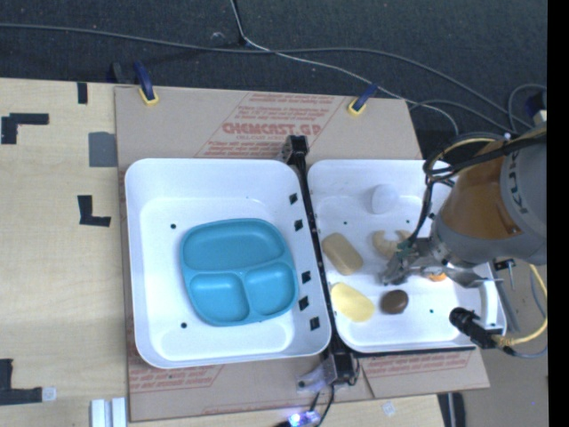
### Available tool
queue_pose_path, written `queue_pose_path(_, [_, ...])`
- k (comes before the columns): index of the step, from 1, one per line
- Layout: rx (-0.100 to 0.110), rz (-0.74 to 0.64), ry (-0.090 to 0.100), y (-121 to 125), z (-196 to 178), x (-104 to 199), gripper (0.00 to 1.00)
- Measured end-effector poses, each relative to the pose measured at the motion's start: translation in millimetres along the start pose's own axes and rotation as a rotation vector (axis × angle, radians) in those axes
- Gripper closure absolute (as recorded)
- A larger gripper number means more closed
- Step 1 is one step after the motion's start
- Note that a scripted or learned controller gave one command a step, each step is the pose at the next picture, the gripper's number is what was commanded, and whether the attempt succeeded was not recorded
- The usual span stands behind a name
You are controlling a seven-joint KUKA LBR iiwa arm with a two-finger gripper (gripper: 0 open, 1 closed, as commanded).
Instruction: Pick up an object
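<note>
The right bin [356, 178] holds several small objects. A tan oblong piece [341, 253] lies left of middle, with a yellow lump [353, 302] below it. A dark brown round piece [395, 302] rests near the front. A white round object [386, 199] sits toward the back, and a small beige piece [384, 241] lies by the gripper. A bit of orange [435, 276] peeks out under the wrist. My gripper [397, 265] reaches down into this bin from the right, its tips just above the brown piece and beside the beige one. Nothing shows between its fingers.
The left bin [147, 194] holds a blue divided plate [237, 269]. A black divider [304, 229] runs between the bins. Both stand on a cardboard sheet [267, 118] with clips at its back edge. Cables cross the dark floor behind and loop near the arm [484, 212].
</note>
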State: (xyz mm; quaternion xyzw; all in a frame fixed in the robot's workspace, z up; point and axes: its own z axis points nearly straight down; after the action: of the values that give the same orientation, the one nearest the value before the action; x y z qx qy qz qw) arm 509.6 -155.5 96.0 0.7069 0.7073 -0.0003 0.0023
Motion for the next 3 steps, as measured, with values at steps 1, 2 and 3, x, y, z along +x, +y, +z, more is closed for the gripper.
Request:
queue_pose_path(1, [0.001, -0.001, 0.003, 5, -43, 3, 1.0])
queue_pose_path(2, [-0.001, 0.0, 0.002, 9, -87, -2, 1.0])
queue_pose_path(3, [-0.002, -0.001, 0.002, 10, -140, -3, 1.0])
